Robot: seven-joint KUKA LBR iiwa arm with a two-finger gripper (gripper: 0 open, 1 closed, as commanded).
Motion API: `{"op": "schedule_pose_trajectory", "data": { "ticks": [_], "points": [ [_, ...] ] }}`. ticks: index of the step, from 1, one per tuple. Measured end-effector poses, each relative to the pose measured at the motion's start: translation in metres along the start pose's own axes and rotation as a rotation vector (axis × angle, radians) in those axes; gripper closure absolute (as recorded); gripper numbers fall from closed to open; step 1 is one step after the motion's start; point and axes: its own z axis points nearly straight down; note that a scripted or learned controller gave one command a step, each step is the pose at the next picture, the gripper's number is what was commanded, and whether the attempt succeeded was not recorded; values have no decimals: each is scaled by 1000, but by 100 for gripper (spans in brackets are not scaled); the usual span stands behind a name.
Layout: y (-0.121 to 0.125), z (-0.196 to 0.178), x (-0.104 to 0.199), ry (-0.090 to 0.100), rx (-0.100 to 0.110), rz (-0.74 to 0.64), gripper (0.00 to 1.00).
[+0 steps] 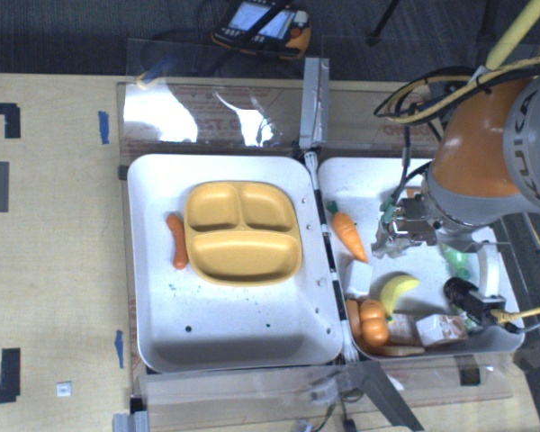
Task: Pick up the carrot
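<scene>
The carrot, orange with a green stub at its top, lies in the right bin close to the bin's left wall, pointing down and to the right. My gripper hangs over the same bin just right of the carrot, about a finger's width from it. It is open with nothing between its fingers. The grey and orange arm covers the right part of that bin.
A yellow banana, an orange round fruit, a white and red packet and a green item lie in the right bin. The left bin holds a yellow divided plate and an orange sausage.
</scene>
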Motion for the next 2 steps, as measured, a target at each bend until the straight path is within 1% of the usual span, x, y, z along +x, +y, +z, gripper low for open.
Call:
{"op": "schedule_pose_trajectory", "data": {
  "ticks": [1,2],
  "points": [
    [-32,32,4,1,3,-40,100],
    [-17,21,19,-1,0,326,100]
  ]
}}
